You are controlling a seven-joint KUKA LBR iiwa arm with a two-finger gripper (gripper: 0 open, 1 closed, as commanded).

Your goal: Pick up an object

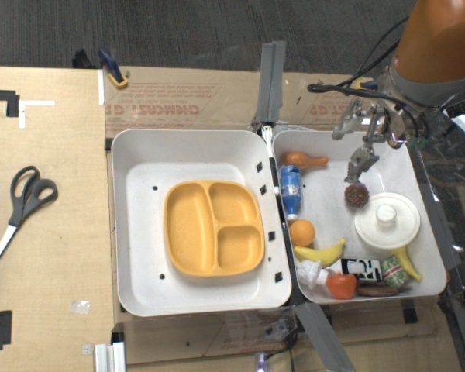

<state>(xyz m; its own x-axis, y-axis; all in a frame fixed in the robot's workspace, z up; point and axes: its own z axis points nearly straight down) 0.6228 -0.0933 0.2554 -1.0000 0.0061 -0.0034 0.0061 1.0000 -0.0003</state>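
Brown ball [356, 195] just below pincer [362, 163]

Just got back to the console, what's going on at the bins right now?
The arm has reached in over the right bin, with its gripper hanging just above a small dark round object near the white lidded dish. Nothing sits between its fingers. The left bin holds a yellow divided plate.
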